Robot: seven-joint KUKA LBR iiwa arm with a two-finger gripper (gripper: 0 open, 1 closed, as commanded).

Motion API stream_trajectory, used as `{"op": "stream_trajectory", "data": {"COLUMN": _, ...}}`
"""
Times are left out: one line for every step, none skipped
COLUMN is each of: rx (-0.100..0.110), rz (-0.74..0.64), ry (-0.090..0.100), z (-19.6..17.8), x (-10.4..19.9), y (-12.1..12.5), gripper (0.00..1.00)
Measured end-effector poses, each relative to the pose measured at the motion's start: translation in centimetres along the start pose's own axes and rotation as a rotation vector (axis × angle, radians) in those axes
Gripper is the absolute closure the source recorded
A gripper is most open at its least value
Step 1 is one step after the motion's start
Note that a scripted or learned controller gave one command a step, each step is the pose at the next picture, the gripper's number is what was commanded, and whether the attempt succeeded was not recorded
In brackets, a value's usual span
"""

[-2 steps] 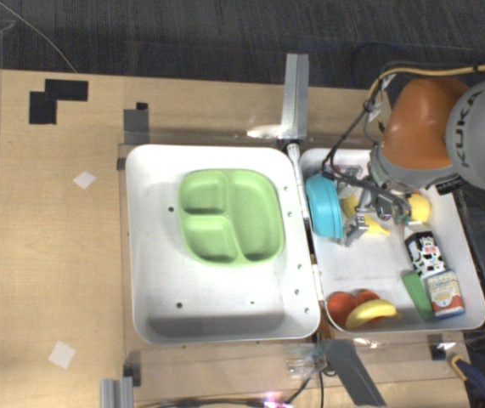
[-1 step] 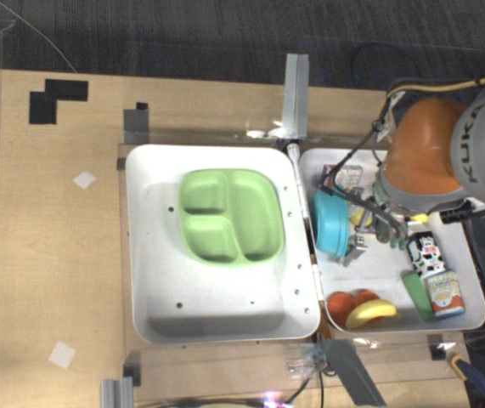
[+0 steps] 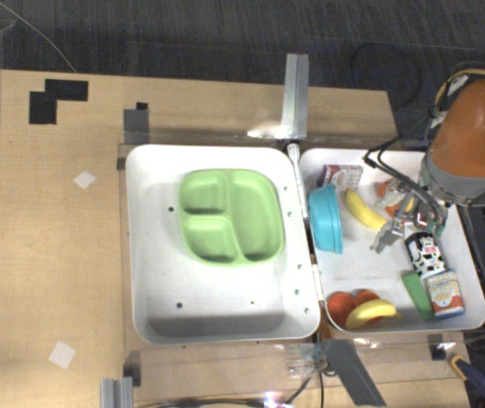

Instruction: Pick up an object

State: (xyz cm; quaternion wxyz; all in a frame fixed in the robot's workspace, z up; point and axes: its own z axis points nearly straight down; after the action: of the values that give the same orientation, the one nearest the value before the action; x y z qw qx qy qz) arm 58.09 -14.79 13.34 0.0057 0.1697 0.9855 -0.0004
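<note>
Camera view from above, and we go looking for writing first: the small carton (image 3: 445, 293) at the right bin's near corner has a printed orange-and-blue face, and the packet (image 3: 341, 175) at the far wall has a red-and-white label, but we can't read a word on either. The black-and-white cow-patterned bottle (image 3: 425, 256) carries no text we can make out.

Now the containers. The left bin (image 3: 153, 228) holds a green divided plate (image 3: 228, 215), three compartments, lying flat near the middle. The right bin (image 3: 473, 304) is crowded: a blue bowl (image 3: 326, 219) tipped on its edge against the left wall, a yellow banana (image 3: 363, 210) just beside it, a green block (image 3: 417, 293) touching the carton, and in the near left corner a second banana (image 3: 370, 312) resting on a tomato (image 3: 344, 303).

The arm (image 3: 471, 143) comes in from the right and covers the bin's far right corner. Its gripper (image 3: 392, 231) sits low between the first banana and the cow bottle, fingers (image 3: 384, 238) spread apart with nothing between them. Something orange (image 3: 384, 190) peeks out beneath the wrist cables; we can't tell what it is.
</note>
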Motion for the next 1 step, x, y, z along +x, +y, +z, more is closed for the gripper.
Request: {"op": "stream_trajectory", "data": {"rx": -0.005, "rz": 0.039, "ry": -0.012, "z": 3.98, "x": 0.04, "y": 5.88, "gripper": 0.0}}
